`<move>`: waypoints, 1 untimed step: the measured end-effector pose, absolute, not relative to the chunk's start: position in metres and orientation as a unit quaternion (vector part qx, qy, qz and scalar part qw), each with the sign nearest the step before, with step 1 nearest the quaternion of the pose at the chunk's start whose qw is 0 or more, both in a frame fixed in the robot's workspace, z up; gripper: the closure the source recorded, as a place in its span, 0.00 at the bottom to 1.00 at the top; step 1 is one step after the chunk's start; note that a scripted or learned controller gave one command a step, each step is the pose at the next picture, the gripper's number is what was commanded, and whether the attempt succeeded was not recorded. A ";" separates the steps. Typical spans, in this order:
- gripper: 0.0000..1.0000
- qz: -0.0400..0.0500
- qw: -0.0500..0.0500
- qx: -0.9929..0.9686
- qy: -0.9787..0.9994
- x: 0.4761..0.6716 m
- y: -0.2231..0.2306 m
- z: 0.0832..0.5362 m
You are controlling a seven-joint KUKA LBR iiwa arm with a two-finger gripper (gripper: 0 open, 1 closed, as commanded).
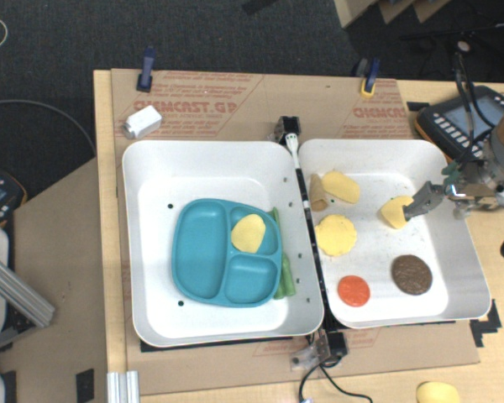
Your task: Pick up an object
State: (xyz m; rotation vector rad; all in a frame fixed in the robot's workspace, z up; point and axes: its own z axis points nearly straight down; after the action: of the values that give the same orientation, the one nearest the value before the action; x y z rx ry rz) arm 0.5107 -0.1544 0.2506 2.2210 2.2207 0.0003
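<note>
Right bin (454, 305): hand (410, 212) overlaps yellow chunk (392, 214), grip unclear.

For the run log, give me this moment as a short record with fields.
left bin: blue divided tray with a yellow piece in its upper right compartment; green item along the tray's right edge
right bin: yellow wedge, yellow lump, round yellow disc, orange-red disc, brown disc
gripper: over right bin, tips at the yellow wedge
grasp: cannot tell; nothing seen lifted
</note>
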 end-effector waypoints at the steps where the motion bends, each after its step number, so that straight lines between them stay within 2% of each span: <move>1: 1.00 0.001 0.002 0.707 0.707 0.511 -0.154 0.261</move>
State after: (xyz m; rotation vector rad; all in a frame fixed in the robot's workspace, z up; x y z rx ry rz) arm 0.5115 -0.1545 0.2614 2.2180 2.2192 0.0029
